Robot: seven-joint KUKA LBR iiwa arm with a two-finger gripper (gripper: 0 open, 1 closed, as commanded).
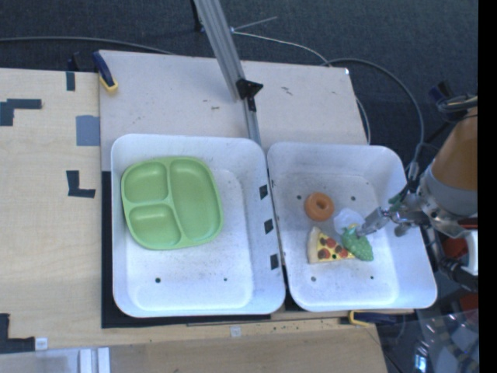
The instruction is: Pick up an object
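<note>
We see the arm (454, 169) reaching in from the right over the rim of the right bin (388, 290), its end effector (371, 224) low among the small items clustered near the middle of that bin. That reach makes sense to us: every loose thing worth picking lies there, while the left bin (186, 294) carries a green plate (171, 202) with three compartments, too broad for such a tool. The items sit close together: a donut (318, 206) toward the far side, a pizza slice (328, 248) nearer the front, and a green toy (359, 245) touching the slice's right end. The tip comes down just beside or onto the green toy, so we judge that toy the likely target, being nearest the arm's side. Whether the end effector is spread or pressed together we cannot tell; the tip is small and blends with the toy. We would not call anything gripped. The crowding is a risk, since a close on the toy might nudge the slice. The worktop (46, 208) to the left bears tape marks.
</note>
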